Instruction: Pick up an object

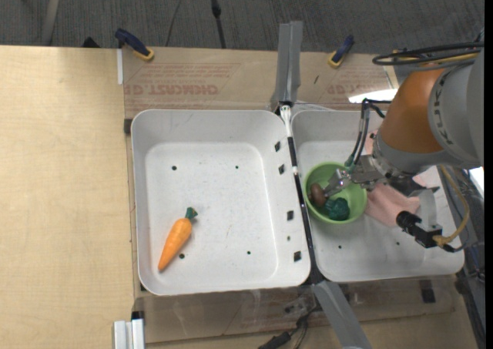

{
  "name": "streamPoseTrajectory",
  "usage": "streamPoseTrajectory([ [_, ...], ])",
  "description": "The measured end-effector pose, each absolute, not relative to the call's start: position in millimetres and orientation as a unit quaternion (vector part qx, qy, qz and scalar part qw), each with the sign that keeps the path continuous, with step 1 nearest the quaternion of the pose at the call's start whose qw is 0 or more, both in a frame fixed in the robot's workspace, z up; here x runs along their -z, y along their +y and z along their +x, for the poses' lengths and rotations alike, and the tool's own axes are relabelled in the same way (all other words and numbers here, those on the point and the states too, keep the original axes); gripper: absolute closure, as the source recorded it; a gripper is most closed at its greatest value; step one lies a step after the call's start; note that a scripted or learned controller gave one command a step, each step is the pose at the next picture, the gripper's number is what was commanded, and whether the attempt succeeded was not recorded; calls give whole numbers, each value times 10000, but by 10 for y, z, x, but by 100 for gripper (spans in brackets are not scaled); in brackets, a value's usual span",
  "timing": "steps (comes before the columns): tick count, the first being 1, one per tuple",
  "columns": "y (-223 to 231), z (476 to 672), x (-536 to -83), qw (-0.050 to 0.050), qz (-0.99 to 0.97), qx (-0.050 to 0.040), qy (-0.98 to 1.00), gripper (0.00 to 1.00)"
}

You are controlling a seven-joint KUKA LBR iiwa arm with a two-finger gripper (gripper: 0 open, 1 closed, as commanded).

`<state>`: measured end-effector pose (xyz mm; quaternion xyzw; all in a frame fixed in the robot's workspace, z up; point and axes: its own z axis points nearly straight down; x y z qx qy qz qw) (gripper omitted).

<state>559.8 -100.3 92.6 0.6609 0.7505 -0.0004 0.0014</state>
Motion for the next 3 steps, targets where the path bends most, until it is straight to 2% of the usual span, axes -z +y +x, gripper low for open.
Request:
streamPoseTrajectory([
  [1, -977, 6274, -916, 8, 5917, 7, 8061, 0],
  [2, -1551, 5792, -917, -1, 5277, 5, 8494, 0],
  [3, -1006, 6138, -915, 7, 6184, 4, 7859, 0],
])
